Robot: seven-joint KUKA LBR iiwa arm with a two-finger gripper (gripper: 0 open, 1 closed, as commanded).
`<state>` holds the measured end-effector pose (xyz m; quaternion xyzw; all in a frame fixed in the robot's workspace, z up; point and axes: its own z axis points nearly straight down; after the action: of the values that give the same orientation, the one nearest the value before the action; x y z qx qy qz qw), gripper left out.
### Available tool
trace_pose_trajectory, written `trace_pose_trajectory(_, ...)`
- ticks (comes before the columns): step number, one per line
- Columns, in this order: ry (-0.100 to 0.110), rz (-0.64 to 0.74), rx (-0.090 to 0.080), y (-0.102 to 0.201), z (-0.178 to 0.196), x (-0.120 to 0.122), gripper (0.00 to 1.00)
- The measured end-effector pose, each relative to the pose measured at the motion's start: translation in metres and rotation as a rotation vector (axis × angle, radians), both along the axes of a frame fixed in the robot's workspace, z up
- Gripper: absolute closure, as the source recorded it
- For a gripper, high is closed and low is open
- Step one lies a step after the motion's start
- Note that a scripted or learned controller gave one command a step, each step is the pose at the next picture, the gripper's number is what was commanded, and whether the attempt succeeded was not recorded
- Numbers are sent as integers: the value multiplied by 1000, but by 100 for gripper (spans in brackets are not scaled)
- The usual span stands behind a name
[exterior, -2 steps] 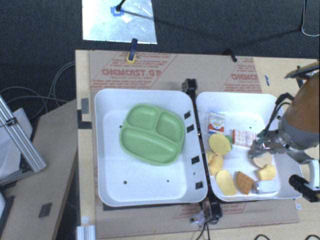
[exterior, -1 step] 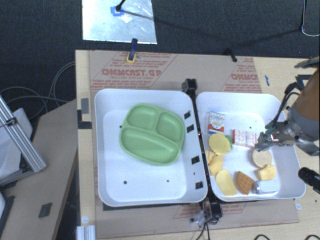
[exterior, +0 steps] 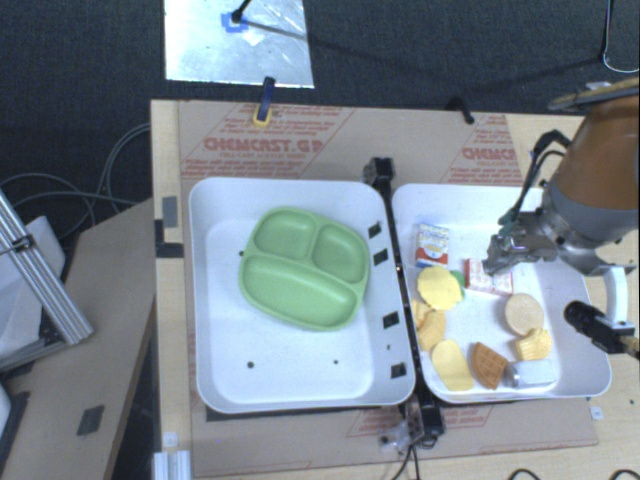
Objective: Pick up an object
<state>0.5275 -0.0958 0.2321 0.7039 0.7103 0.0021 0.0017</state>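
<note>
From my one overhead feed, I see the arm (exterior: 600,183) reaching in from the right over the right bin (exterior: 590,368). Its gripper (exterior: 503,255) hangs low over the middle of that bin, toward its far half; I cannot tell how it stands, since the fingertips blur into the things beneath them.

Directly under and just near-left of the gripper lies a small red-and-white packet (exterior: 489,279), touching or nearly touching the tips; I cannot tell whether it is between them. A green piece (exterior: 466,271) peeks out at the packet's left edge. Left of that sits a round yellow piece (exterior: 438,288), and beyond it, toward the far-left corner, a small carton with a red and blue label (exterior: 432,244).

On the near side of the gripper, a pale round cracker-like disc (exterior: 524,313) lies to the right, with a yellow ridged piece (exterior: 535,345) just nearer. Along the near wall I see a pale yellow oval (exterior: 452,365), a brown waffle-patterned piece (exterior: 489,364) beside it, and two small orange-yellow pieces (exterior: 430,328) by the left wall.

The left bin (exterior: 215,268) holds a green divided plate (exterior: 304,267), lying flat at a slant, well apart from the gripper.
</note>
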Motion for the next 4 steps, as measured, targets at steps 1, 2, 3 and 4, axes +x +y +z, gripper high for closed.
trace_pose_trajectory(1,-1,-1,0,23,7,51,100)
trace_pose_trajectory(2,1,-2,0,43,-3,88,100)
trace_pose_trajectory(3,1,-3,-1,54,-15,120,100)
trace_pose_trajectory(4,3,-3,-1,60,-16,112,100)
